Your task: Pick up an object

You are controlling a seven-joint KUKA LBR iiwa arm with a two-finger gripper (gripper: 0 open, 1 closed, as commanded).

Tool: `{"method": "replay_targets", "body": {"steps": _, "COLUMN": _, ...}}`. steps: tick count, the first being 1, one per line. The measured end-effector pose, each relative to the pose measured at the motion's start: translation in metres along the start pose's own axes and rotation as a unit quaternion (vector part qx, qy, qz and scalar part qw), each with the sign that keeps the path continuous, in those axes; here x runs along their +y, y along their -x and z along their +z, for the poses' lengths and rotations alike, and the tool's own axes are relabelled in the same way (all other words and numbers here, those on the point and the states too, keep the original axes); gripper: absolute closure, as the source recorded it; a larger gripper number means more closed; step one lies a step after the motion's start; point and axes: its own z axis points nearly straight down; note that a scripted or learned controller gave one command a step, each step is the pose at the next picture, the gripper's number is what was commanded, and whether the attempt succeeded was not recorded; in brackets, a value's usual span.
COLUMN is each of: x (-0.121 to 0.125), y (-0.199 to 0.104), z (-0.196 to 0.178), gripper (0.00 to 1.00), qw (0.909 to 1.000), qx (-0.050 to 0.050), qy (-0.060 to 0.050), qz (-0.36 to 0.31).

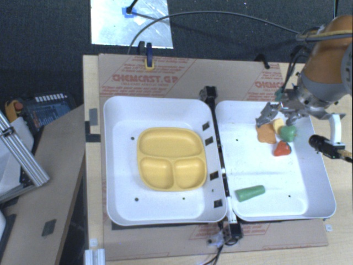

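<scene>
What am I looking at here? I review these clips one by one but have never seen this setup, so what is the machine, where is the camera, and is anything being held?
This is one camera fixed above a bench, looking down at a slant. The grey and orange shape at the right is a robot arm; its gripper hangs over the right bin. Two shallow white bins sit side by side. The left bin holds a yellow divided tray. The right bin holds small toy foods: an orange piece, a green round piece, a red piece, and a green pickle-like piece nearer the front. The gripper is just above the cluster of three, but I cannot tell whether it grips any of them.
</scene>
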Motion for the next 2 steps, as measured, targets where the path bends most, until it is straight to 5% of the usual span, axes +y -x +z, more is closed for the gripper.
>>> {"method": "replay_targets", "body": {"steps": 1, "x": 0.003, "y": 0.000, "z": -0.007, "gripper": 0.00, "qw": 1.0000, "qx": -0.001, "qy": 0.006, "qz": -0.001}}
{"method": "replay_targets", "body": {"steps": 2, "x": 0.010, "y": 0.004, "z": 0.038, "gripper": 0.00, "qw": 1.0000, "qx": -0.001, "qy": 0.005, "qz": 0.000}}
